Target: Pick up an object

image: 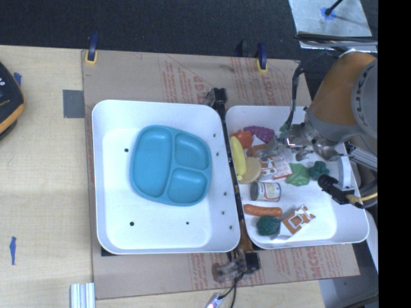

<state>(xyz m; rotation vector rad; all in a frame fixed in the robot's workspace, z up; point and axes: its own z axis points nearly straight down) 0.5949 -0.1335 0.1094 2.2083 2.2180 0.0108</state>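
Camera view from above: my grey arm with its orange band (340, 88) comes in from the right and hangs over the far part of the right shallow white bin (321, 233). My hand (290, 141) sits low among the toys there, near a purple bunch-shaped piece (260, 133) and a small printed red-and-white carton (275, 167). Whether it is released or clenched I cannot tell; the wrist hides that part, and nothing shows plainly between its tips.

As I judge it, the pick is not done: every toy I can see lies in the bin. Those are a yellow banana-like piece (238, 156), a small labelled can (269, 190), a green leafy piece (302, 174), a reddish sausage shape (262, 210), a dark green round lump (269, 225) and a second small printed box (298, 219). What is left is to close on one of them and lift it clear.

The left shallow white bin (109, 172) holds a blue plastic divided plate (171, 165). Both bins rest on a brown cardboard sheet (160, 76), clipped at its far edge and laid on the pale wooden desk (38, 191). Beyond the desk the floor is dark carpet (160, 11).
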